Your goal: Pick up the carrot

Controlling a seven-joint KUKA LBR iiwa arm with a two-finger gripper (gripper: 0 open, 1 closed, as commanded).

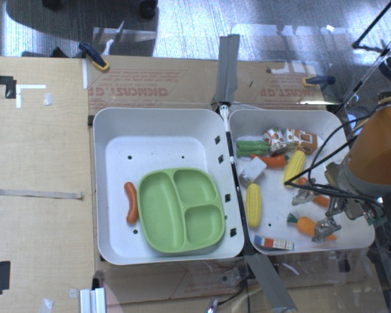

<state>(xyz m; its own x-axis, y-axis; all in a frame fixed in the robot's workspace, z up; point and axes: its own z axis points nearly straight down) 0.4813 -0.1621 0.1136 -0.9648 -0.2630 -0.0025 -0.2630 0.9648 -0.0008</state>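
Two shallow white bins sit side by side on a bench, viewed from above at a slant. The left bin (111, 175) holds a green divided tray (181, 208) with three compartments; a small orange-red sausage (131, 202) lies on the bin floor just beside the tray's left edge.

The right bin (274, 119) holds the remaining items. The carrot (305, 225), orange with a green top, lies near the bin's front right corner. Behind the carrot, toward the bin's far wall, lie a yellow corn cob (294, 166), a green vegetable (253, 147) and a row of brown-and-white wrapped items (289, 138). To the carrot's left, against the bin's dividing wall, a second corn cob (253, 205) lies lengthwise. In front of the carrot, a small tube-like item (274, 243) rests by the front wall.

The gripper (326, 229) hangs touching or just beside the carrot's right end, its metal fingers (323, 231) pointing down; their spacing cannot be told, and no object is visibly between them. The arm's orange band (376, 150) lies right of the carrot.
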